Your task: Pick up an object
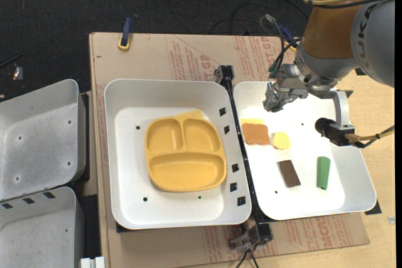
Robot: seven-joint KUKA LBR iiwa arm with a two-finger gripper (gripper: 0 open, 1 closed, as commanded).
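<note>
The bench (169,50) carries two shallow white bins side by side. The left bin (125,110) contains a yellow divided tray (185,154) with three compartments, lying flat near the bin's centre. The right bin (352,185) contains four small objects, all resting on the bin floor and all clear of the arm:

- an orange-brown block (255,134), lying near the left wall of the right bin, with a thin yellow piece (250,122) showing along its upper edge
- a yellow round piece (281,140), just beside the orange-brown block on its right
- a dark brown rectangular block (289,173), below the yellow round piece and apart from it
- a green cylinder (323,172), lying to the right of the dark brown block, its long axis running up and down the frame

The arm (342,16) enters from the right, its orange band uppermost in the camera view. The gripper (274,102) sits over the upper part of the right bin, above and to the right of the orange-brown block. No object is visible between its fingers. Whether the gripper is released or clenched cannot be determined at this viewing angle. A black fitting (330,130) hangs beside the wrist, over the right half of the bin
</note>
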